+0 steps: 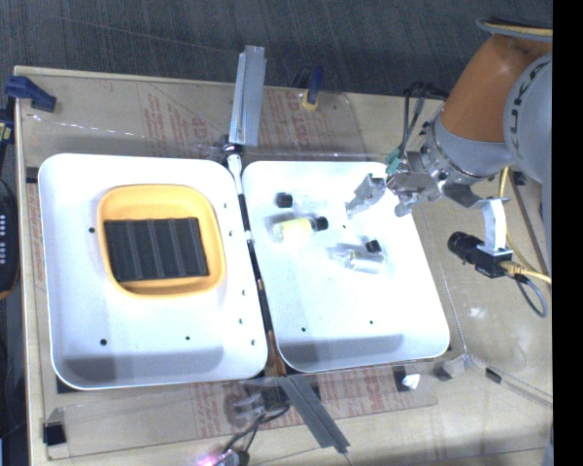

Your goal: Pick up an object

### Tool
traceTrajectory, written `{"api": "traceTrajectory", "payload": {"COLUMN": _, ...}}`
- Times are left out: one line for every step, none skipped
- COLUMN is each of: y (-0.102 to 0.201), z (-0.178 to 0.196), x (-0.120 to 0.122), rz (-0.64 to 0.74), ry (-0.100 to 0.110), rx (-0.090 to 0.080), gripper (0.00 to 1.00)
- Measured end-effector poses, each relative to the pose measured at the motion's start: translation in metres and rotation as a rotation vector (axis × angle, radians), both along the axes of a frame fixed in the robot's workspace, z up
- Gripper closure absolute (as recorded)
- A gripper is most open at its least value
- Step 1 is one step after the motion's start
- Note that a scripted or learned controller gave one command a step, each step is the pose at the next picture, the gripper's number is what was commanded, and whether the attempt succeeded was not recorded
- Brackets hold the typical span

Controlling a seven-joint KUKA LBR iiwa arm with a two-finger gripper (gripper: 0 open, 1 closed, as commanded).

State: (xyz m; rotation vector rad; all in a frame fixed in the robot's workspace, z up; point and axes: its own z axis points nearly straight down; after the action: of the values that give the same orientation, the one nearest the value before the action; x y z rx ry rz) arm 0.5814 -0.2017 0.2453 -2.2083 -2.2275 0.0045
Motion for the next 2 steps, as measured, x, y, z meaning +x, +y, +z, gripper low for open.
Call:
{"api": "traceTrajectory", "payload": {"y": -0.007, "z": -0.155, "x": 0.011, "rz": 0.052, "ry": -0.004, "rx": -0.002, "gripper": 0.00}}
{"api": "traceTrajectory", "payload": {"y": -0.008, "z": -0.153, "x": 0.067, "rz": 0.087, "ry": -0.003, "rx": 0.000, "gripper": 0.00}}
